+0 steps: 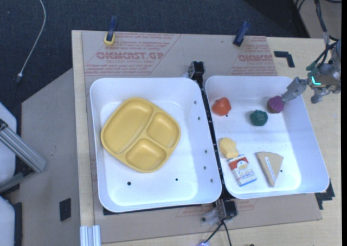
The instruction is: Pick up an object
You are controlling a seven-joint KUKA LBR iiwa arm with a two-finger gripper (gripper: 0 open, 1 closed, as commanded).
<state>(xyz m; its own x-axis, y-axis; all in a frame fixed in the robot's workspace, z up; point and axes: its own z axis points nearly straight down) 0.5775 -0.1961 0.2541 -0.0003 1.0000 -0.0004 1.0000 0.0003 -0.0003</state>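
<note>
One purple ball [275, 104] sat in the right bin [309, 131], at its far right side, touching the tip of my jaws [293, 91], which came in from upper right. I could not tell whether they were open or closed.

Jaws [293, 90] beside purple ball [275, 104], right bin [310, 136].
</note>
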